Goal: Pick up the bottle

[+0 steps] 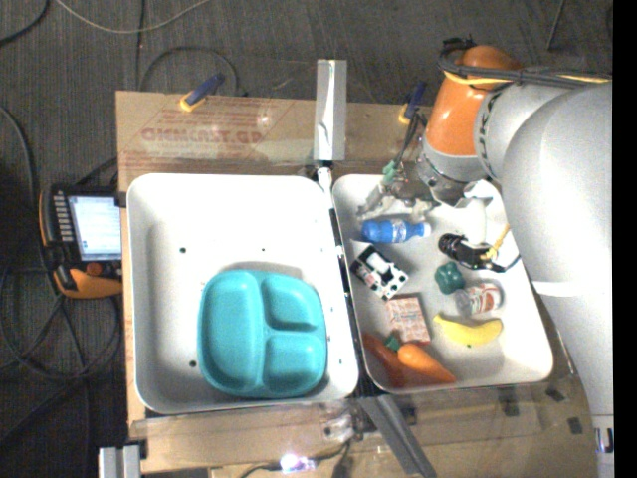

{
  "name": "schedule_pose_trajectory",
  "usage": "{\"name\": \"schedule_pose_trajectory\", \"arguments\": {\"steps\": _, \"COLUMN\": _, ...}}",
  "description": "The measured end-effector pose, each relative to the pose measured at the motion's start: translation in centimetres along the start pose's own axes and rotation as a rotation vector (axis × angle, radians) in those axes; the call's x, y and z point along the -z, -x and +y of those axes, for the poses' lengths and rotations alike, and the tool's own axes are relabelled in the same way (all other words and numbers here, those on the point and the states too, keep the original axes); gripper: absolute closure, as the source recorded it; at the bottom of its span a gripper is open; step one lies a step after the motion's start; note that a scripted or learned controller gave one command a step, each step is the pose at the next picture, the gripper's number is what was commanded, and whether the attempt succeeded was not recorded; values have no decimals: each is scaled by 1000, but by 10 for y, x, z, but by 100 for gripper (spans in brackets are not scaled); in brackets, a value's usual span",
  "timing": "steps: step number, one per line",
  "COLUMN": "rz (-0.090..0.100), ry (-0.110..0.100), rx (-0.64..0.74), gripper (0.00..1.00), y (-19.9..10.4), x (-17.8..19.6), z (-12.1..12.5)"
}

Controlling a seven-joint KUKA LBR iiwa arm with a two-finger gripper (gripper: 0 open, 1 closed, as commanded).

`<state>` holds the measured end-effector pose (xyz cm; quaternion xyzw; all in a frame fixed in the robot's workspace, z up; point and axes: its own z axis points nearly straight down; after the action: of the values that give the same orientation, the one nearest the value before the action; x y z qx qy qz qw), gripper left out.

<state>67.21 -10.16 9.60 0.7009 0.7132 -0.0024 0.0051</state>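
Note:
The bottle (395, 231) is clear blue plastic with a white label and lies on its side in the upper left part of the right bin (528, 366). My gripper (396, 195) hangs just beyond the bottle, near the bin's far wall, below the orange wrist band. The gripper sits close above the bottle, and I see nothing held in it. The grey arm covers the bin's right side.
In the right bin lie a black-and-white box (379, 272), a teal cup (449, 278), a small can (481, 297), a pink packet (407, 319), a banana (468, 331) and a carrot (418, 359). A teal divided tray (264, 334) rests in the left bin (159, 217).

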Motion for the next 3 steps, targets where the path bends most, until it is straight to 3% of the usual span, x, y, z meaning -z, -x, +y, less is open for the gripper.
{"name": "schedule_pose_trajectory", "arguments": {"steps": 1, "rz": 6, "ry": 8, "rx": -89, "gripper": 0, "y": 6, "x": -6, "z": -44}}
{"name": "schedule_pose_trajectory", "arguments": {"steps": 2, "rz": 7, "ry": -1, "rx": -87, "gripper": 0, "y": 57, "x": -5, "z": -99}}
{"name": "schedule_pose_trajectory", "arguments": {"steps": 3, "rz": 5, "ry": 12, "rx": -67, "gripper": 0, "y": 65, "x": -6, "z": -146}}
